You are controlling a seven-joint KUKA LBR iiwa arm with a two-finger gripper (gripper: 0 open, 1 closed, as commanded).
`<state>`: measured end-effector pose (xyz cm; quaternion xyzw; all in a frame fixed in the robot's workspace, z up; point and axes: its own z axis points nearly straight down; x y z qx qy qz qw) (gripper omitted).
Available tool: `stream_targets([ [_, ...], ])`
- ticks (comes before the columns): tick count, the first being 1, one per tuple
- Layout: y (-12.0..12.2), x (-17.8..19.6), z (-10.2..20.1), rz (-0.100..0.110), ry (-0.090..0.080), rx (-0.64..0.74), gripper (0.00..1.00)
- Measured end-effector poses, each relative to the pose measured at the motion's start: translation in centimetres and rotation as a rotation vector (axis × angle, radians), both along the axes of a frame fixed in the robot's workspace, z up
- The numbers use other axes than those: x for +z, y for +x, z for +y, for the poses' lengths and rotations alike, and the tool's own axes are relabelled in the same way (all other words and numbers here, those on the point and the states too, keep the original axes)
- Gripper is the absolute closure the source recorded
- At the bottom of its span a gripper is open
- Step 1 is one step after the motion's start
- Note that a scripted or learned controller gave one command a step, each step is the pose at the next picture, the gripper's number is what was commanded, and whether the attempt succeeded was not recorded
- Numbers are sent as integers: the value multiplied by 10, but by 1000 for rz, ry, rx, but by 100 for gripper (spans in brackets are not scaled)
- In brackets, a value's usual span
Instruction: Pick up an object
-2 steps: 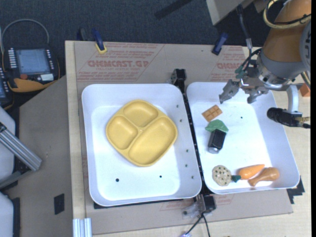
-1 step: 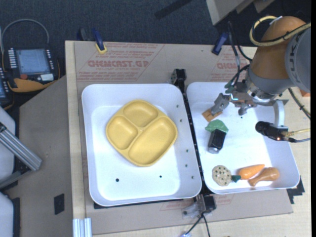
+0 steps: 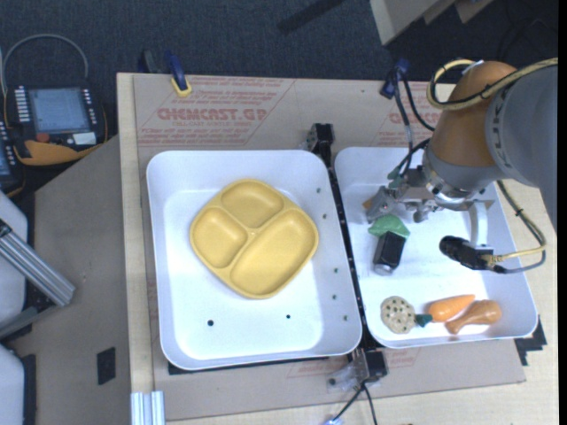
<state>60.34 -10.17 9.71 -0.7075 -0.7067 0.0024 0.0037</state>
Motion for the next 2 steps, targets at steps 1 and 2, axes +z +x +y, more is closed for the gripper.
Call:
stream_targets([
  [1,0,-13,0,-4,-1,1,0],
  [2,0,-2,0,-8,-2,0,100],
])
